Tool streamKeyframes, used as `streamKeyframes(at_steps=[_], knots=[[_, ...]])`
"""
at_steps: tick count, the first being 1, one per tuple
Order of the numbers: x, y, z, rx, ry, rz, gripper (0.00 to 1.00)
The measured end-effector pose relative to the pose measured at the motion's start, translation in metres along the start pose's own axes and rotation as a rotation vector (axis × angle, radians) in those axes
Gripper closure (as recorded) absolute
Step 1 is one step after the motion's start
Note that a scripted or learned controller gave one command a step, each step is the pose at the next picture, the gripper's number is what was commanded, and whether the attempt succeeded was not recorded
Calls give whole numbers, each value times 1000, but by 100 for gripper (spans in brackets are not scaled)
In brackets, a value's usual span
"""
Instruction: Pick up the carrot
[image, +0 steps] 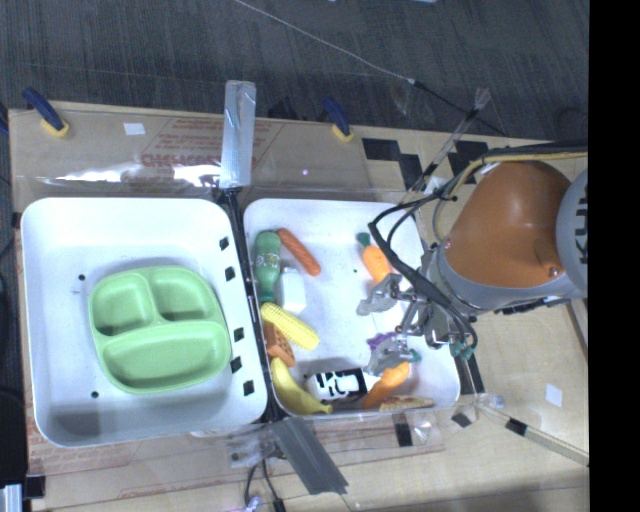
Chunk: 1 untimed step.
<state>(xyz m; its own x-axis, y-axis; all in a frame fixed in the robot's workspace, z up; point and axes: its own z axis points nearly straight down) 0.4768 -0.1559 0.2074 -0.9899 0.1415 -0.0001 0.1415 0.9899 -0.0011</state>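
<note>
Reached in from the right, grey arm with orange band (510, 225) low over the right shallow white bin (330, 215); two-finger gripper (385, 325) spread, grasping nothing.

Counted: one stubby orange carrot (375, 262) just above the fingers, near that bin's right wall; one green three-compartment tray (158, 325) in the left white bin (40, 260); one yellow banana (293, 392); one corn cob (290, 325).

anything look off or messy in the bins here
Nothing spilled or broken. The toy food sits jumbled in the right bin, with the banana and corn crowded against its left wall, while the green divided plate in the left bin sits slightly askew.
</note>
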Motion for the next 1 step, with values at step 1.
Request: streamKeyframes(at_steps=[1], knots=[[-13,-39,94,3,-19,-156,0]])
